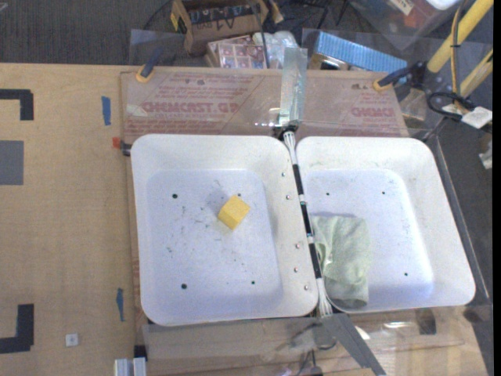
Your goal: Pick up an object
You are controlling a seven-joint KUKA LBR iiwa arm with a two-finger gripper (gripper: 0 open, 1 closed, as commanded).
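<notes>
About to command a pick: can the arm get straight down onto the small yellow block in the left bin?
Probably yes: the small yellow block lies alone on the left white bin floor, away from its walls, nothing over it.

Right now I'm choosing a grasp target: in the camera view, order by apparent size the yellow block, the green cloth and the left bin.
1. Shallow white left bin
2. Crumpled pale green cloth
3. Small yellow block
</notes>
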